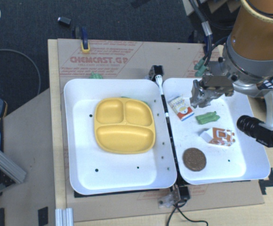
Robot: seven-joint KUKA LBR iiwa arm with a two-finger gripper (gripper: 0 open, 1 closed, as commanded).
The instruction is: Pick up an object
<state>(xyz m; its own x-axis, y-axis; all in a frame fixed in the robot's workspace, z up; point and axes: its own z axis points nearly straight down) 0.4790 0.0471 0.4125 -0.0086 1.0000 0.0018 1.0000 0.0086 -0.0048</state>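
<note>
The tool hangs low over the right white bin, near its upper left corner; whether its fingers are apart or together, I cannot tell. Just left of its tip lies the small white carton with a red corner, close beside it. The green plastic piece lies just below the tool. Further down sit the orange-patterned white box and the brown round disc. The yellow divided plate fills the left white bin.

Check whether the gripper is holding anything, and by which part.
Nothing visibly held: the gripper hangs over the right white bin, beside the small red-and-white carton.
</note>
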